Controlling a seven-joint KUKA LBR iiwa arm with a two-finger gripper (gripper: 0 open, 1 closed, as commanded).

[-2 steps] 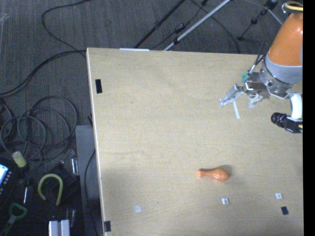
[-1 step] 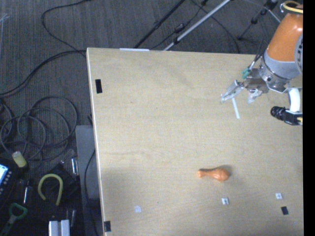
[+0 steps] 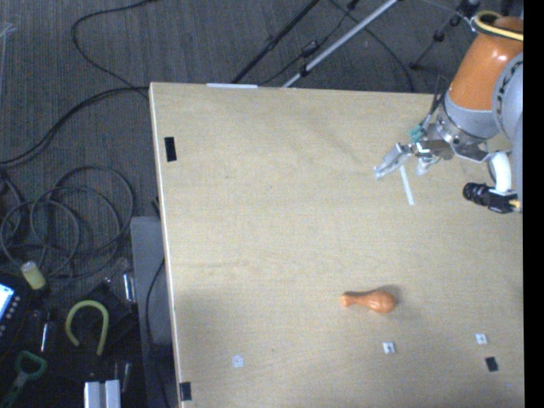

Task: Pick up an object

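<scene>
orange object (image 3: 371, 301) lying on bench (image 3: 255, 228) | gripper (image 3: 399, 167) well apart above, fingers spread, holding nothing

The arm (image 3: 493, 75) is grey with an orange band, narrowing to a silvery end effector (image 3: 399, 167) with pale thin fingers.

Left of my pale wooden bench (image 3: 280, 228) lies dark grey carpet (image 3: 76, 66) strewn with looping black cables (image 3: 64, 215), and beyond its far edge slant metal stand legs (image 3: 357, 24).
</scene>
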